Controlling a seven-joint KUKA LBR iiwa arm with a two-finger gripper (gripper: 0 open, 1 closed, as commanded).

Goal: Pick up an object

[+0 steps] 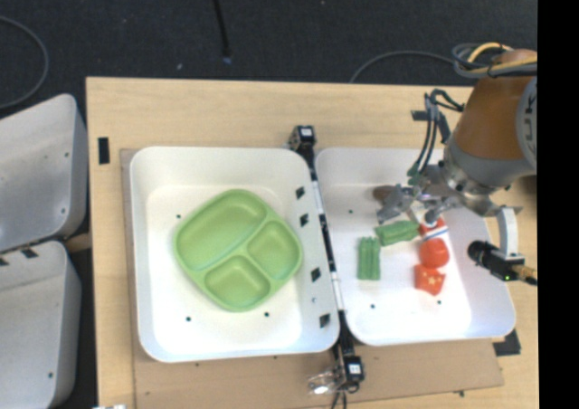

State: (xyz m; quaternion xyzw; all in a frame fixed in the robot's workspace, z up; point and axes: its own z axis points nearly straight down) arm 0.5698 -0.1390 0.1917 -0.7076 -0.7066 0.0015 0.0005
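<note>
Arm over the right bin, above a cluster of small plastic pieces.

Two flat green ribbed plastic blocks (378, 247) and two glossy red rounded pieces (431, 264) lie mid-floor in the smooth white right bin (362, 326); the grey metal gripper (418, 201) hangs nearer its far edge. The left bin (154, 326) carries a matte green three-compartment plate (237, 249).

Robot lab: wooden bench (109, 118), two white bins (145, 308), loose cables (217, 9).
</note>
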